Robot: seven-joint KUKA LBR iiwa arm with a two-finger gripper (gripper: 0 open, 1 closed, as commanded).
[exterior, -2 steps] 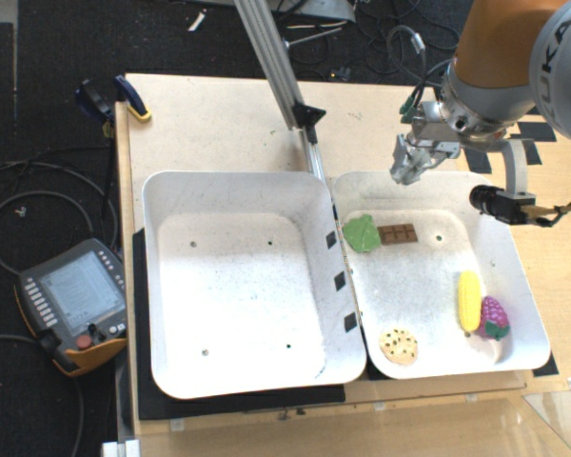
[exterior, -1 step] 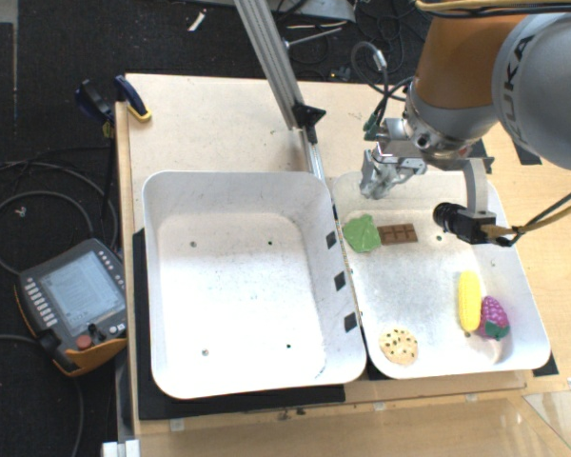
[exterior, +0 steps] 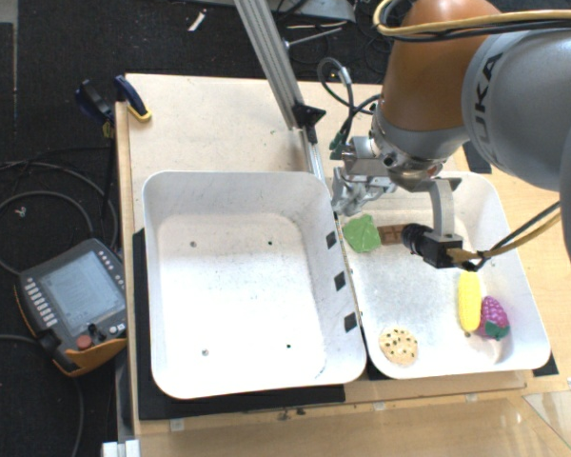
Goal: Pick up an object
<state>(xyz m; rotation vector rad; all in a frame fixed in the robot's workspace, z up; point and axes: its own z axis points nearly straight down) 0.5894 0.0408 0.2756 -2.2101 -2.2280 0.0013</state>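
I have the gripper (exterior: 354,198) low at the right bin's (exterior: 523,350) upper-left corner, just above the green leaf-shaped toy (exterior: 363,233), likely my target. I cannot tell its state. Corn (exterior: 468,301), grapes (exterior: 495,317) and cookie (exterior: 398,346) lie apart.

Grey arm (exterior: 528,84) with orange band, black lettering, yellow cable, metal wrist fittings.

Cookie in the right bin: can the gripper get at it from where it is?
Probably yes. The cookie lies flat and alone near the bin's front edge, with bare floor around it. The gripper hangs over the green piece further back.
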